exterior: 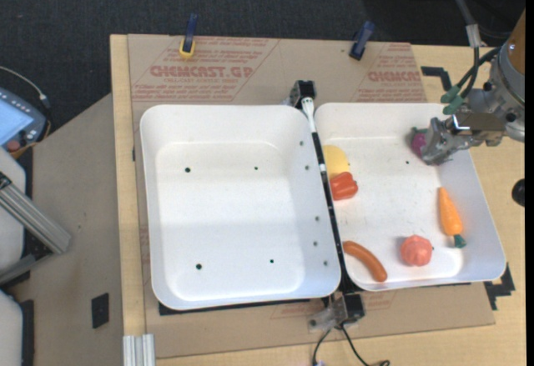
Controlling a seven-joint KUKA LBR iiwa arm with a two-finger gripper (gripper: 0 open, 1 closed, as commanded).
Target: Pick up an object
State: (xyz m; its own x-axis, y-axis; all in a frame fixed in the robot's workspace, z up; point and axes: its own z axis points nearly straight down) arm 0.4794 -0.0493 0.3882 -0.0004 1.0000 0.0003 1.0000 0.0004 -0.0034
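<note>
In the right bin (pixel 392 124), my gripper (pixel 437 147) hangs over the far right part, below the arm's wrist. A small purple object (pixel 416 139) lies right against the gripper's left side; I cannot tell whether it is gripped. An orange carrot (pixel 450 214) lies below the gripper near the bin's right wall. A pink-red round fruit (pixel 416 250) and a red-orange sausage (pixel 365 260) sit near the front edge. A yellow piece (pixel 335 159) and a red piece (pixel 343 186) rest by the left wall.
The left bin (pixel 167 189) adjoins the right one along a black divider rail (pixel 319 181). Both stand on a cardboard sheet (pixel 250 64) held by a yellow clamp (pixel 188 46) and a blue clamp (pixel 361 41). Cables run down at the upper right.
</note>
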